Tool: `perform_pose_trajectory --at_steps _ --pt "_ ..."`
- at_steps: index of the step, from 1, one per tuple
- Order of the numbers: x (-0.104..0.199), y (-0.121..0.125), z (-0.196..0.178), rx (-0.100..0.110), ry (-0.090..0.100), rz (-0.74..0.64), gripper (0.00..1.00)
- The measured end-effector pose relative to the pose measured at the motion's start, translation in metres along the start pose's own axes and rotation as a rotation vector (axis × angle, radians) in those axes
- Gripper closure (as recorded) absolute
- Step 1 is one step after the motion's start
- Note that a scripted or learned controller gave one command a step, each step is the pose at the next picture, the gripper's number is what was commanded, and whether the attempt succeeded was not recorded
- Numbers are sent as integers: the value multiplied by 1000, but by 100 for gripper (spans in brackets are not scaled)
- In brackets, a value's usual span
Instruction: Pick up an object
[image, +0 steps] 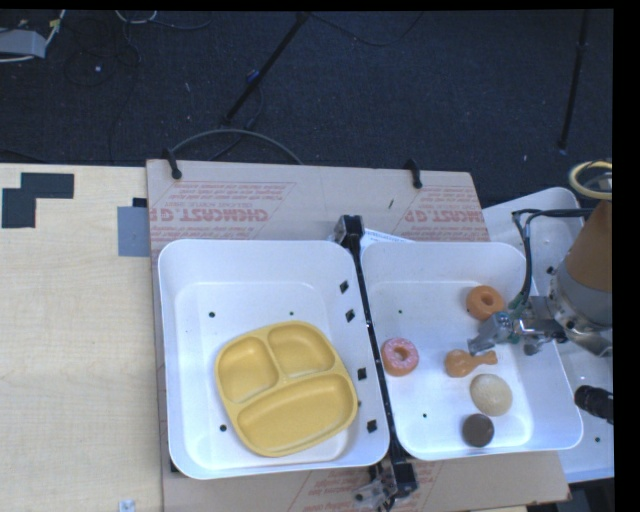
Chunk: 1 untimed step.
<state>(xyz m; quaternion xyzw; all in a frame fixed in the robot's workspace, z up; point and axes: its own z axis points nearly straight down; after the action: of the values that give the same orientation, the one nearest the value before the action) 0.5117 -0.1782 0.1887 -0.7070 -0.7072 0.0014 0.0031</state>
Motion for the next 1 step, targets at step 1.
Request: perform_pose_trajectory --at_steps 1 --pt "-1 -1 45 4 1 1 0"
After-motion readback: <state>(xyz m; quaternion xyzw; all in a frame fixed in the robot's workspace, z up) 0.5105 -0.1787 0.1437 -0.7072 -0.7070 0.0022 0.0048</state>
